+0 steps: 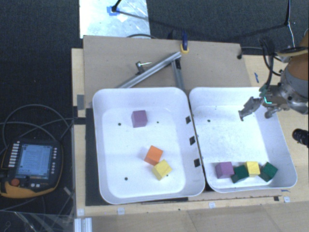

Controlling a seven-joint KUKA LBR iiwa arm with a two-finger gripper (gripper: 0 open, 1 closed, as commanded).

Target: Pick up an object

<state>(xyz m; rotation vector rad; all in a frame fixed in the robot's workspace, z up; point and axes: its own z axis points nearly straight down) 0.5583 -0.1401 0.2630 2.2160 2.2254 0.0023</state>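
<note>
My gripper (255, 113) hangs over the upper right part of the right bin (212, 105), its two fingers spread open with nothing between them. Along that bin's front wall sit a purple cube (224, 169), a dark green cube (239, 173), a yellow cube (252, 167) and another green cube (268, 170), well below the gripper. The left bin (104, 144) holds a purple cube (139, 118), an orange cube (153, 154) and a yellow cube (162, 169), the last two touching.
A metal bar (149, 70) lies on the brown board behind the bins. A teach pendant (31, 166) with cables rests on the floor at the left. Black cables run near the arm at the upper right.
</note>
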